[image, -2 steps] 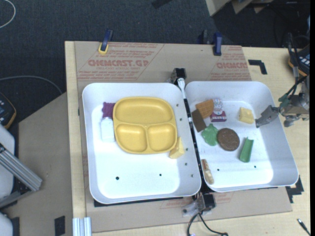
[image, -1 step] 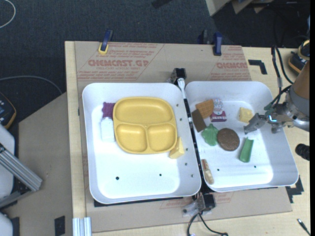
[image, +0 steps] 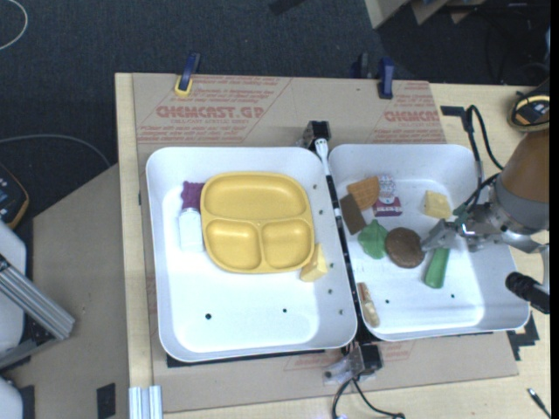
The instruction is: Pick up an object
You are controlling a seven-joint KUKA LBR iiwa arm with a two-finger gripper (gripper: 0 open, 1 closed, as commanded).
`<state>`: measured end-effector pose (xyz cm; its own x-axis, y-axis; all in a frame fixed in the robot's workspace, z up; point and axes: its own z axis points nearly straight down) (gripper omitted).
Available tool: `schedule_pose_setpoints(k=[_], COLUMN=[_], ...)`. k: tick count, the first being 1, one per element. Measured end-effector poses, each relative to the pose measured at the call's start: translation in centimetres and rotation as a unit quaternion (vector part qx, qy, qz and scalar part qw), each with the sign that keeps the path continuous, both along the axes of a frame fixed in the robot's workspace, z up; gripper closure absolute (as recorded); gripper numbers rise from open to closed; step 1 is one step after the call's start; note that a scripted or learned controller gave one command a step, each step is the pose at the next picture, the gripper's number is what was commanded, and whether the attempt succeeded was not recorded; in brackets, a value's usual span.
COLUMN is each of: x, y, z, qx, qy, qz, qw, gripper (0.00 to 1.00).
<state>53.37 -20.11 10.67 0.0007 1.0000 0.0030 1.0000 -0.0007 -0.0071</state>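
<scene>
Two white bins sit on a cardboard-topped bench over dark carpet; the hand's grip I cannot tell.

Two white bins, with the arm reaching into the right one.

We see the gripper low over the right bin, by its right edge, just above a green cylinder and beside a round brown piece. A green lump, a yellow block and an orange wedge lie nearby. The left bin carries a yellow divided tray near its far edge.
</scene>
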Motion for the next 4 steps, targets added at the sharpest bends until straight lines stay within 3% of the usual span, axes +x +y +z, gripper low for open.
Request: schedule_pose_setpoints(k=[1,2,4], x=[0.1,0.3,0.9], y=[0.0,0.0,0.6], z=[-2.0,-0.7,11.7], qx=[-0.0002,-0.0010,-0.0035], qy=[-0.003,-0.007,-0.008], qz=[0.000,0.000,0.001], qw=[1.0000,1.0000,1.0000], gripper=[0.00,1.00,1.00])
